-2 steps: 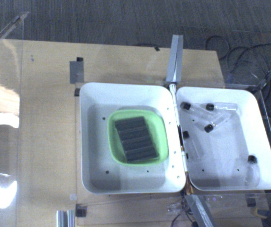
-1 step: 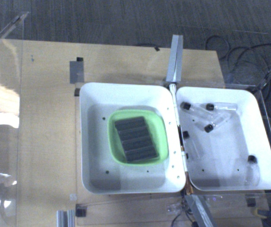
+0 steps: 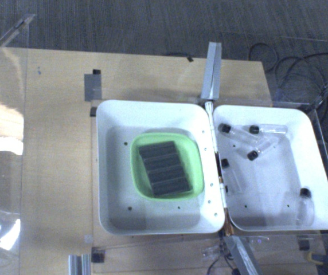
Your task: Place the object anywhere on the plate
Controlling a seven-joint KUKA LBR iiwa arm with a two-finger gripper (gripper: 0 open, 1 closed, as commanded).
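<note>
A green square plate (image 3: 194,164) sits in the left white bin (image 3: 112,171). On the plate lies a dark grey ribbed block (image 3: 164,168), slightly turned. The right white bin (image 3: 278,205) holds several clear vials with black caps: two near its back wall (image 3: 236,129) (image 3: 267,129), one a little lower (image 3: 261,149), one along the left wall (image 3: 229,173) and one at the front right corner (image 3: 305,205).
A grey metal post (image 3: 211,73) stands behind the seam between the two bins. Cables lie on the floor at the back right (image 3: 290,62). The wooden bench (image 3: 43,153) stretches wide to the left of the bins.
</note>
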